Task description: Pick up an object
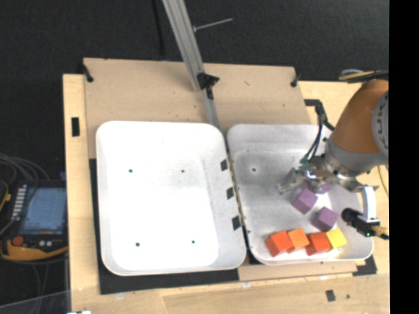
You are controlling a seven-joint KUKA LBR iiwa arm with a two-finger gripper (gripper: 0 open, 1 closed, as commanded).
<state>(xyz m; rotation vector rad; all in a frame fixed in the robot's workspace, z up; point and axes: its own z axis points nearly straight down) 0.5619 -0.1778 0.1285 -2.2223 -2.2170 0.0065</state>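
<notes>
My gripper [306, 180] hangs low over the middle of the right bin [262, 146], reaching in from the right under the orange-banded wrist. Just below it and touching or nearly touching lies a purple cube [304, 201]. A second purple cube [324, 218] sits a little further to the lower right. Along the bin's near wall stand an orange cube [280, 243], a lighter orange cube [299, 238], a red-orange cube [319, 243] and a yellow cube [336, 238]. Nothing shows as lifted off the bin floor.
The left bin [163, 195] lies beside the right one, with a few black clips between them. A slanted metal pole [186, 38] rises from the bench behind the bins. A blue-screened pendant [42, 214] lies off the bench at left.
</notes>
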